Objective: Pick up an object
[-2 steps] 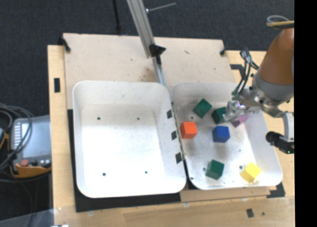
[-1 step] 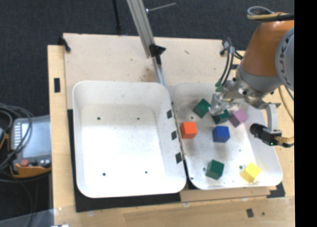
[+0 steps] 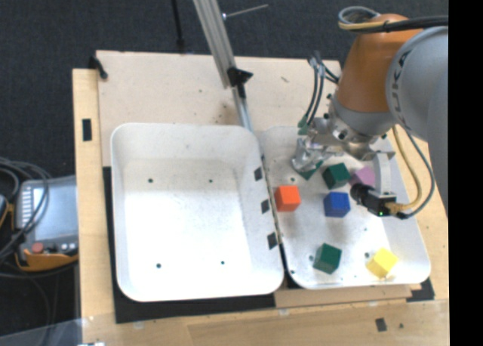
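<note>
Right now the gripper [image 3: 308,157] hangs low in the right bin [image 3: 411,273], toward its twelve o'clock; I cannot tell its grip. Orange cube [image 3: 287,198] sits at its seven o'clock, apart.

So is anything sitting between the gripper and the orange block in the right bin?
Nothing visible does. The orange block lies on bare bin floor below-left of the gripper; the nearest green block sits off to the gripper's other side.
</note>
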Tool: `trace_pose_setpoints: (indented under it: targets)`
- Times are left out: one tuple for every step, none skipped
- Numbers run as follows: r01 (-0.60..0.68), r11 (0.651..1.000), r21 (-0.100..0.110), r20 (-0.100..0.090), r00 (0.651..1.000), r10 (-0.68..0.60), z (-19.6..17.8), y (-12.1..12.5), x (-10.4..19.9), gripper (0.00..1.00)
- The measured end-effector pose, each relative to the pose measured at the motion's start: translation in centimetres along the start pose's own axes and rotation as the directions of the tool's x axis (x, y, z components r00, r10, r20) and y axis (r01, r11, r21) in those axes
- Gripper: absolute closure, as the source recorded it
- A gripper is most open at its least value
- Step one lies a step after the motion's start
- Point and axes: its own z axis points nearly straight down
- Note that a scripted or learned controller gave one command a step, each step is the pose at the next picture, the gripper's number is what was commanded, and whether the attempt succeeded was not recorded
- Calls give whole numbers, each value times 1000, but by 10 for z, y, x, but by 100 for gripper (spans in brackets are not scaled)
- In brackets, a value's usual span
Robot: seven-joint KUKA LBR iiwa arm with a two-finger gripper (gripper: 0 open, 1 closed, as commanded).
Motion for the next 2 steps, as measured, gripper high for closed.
trace_pose_setpoints:
  targets:
    - [1, 1000, -1, -2, 1000, -1, -12, 19, 52, 100]
    - [1, 1000, -1, -2, 1000, -1, -21, 37, 101, 100]
